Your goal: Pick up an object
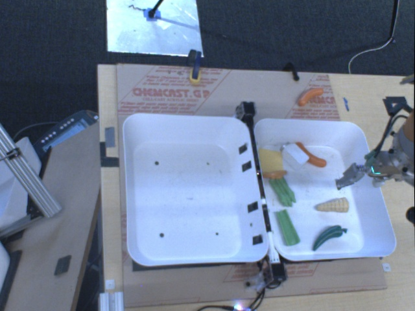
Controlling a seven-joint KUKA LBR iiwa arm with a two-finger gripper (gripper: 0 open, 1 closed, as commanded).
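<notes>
We are at the very start of the job: nothing is picked up yet. Our gripper (353,175) hangs over the right edge of the right bin (373,235). It reaches in from the right side. It is small and a bit blurry here, so we cannot tell how its jaws stand, and we see nothing held in it.

The toys all lie in the right bin. The closest one to our gripper is the corn cone (332,205), lying flat near the right edge, just below the gripper. Near the front right corner is a dark green pepper (329,236). Along the left edge of that bin lie two green bean pods (284,207), one behind the other. At the back left corner sits a yellow block (270,159), with a white block (296,155) and an orange sausage (313,157) beside it. Another orange sausage (310,96) lies outside, on the bench behind the bin. The left bin (188,193) has no toys.

We think the corn cone is the easy pick. Next we need to move a little toward the front, come down over the cone, and close on its sides. It is round and pointy, so it may slip or roll away.
</notes>
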